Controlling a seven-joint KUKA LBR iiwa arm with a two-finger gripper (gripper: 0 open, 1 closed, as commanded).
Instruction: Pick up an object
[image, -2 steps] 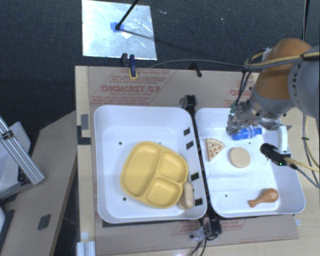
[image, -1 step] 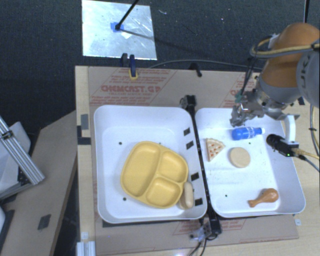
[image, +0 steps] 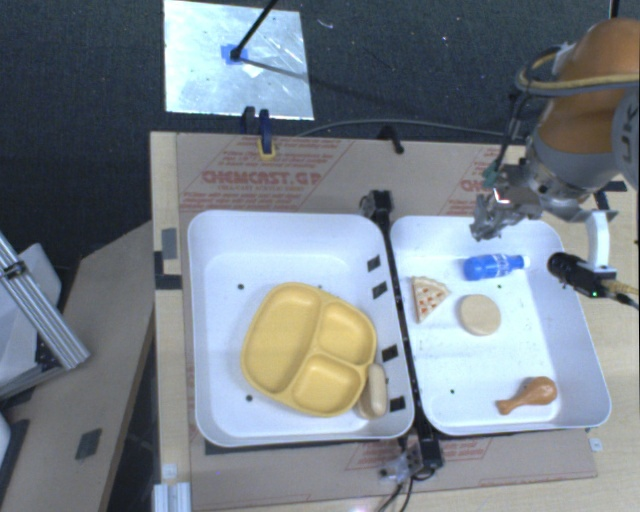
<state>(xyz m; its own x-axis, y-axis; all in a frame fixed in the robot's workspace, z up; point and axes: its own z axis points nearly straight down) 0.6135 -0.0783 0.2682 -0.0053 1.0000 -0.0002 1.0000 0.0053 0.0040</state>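
The arm (image: 585, 100) is reaching in at the upper right, its gripper (image: 487, 228) hanging over the right bin's (image: 580, 350) top edge, just above the bottle (image: 493, 265); I cannot tell its grip. In the left bin (image: 215, 300) a yellow tray (image: 305, 348) is lying, a bun (image: 375, 390) touching it. Below the bottle are lying a pizza slice (image: 429, 297), a cookie (image: 480, 316) and a drumstick (image: 527, 395).

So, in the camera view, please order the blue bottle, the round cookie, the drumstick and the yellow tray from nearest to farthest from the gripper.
From the gripper, at the right bin's far edge:
1. Blue bottle, just below it in the right bin.
2. Round cookie, middle of the right bin.
3. Drumstick, near corner of the right bin.
4. Yellow tray, in the left bin.
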